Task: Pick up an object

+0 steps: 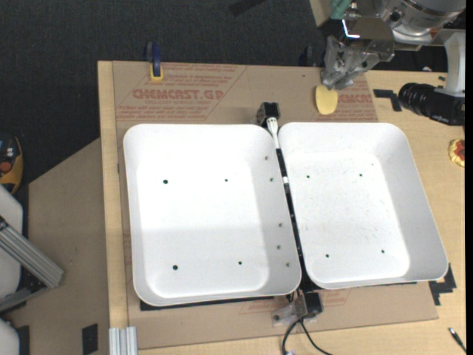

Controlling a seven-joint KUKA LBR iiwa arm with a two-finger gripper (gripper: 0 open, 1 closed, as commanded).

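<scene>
The claw (338, 78) hangs at the far side of the table (414, 120), beyond the back rim of the right bin (414, 198), at the end of the grey arm (414, 6) that reaches in from the upper right. Its fingers point down and look drawn close together, though whether they are fully clenched cannot be told from this angle.

Directly under the fingertips, and a little toward the bins, lies a small pale yellow object (326, 99) on the brown board (185, 87). Its top edge meets the fingertips or sits just beneath them; it cannot be told whether it is gripped or merely touched.

To the claw's left and nearer the camera, a black clip (267, 112) sits at the back of the seam between the right bin and the left bin (148, 198). Farther left, a blue and yellow clamp (155, 61) stands at the board's far edge.
</scene>
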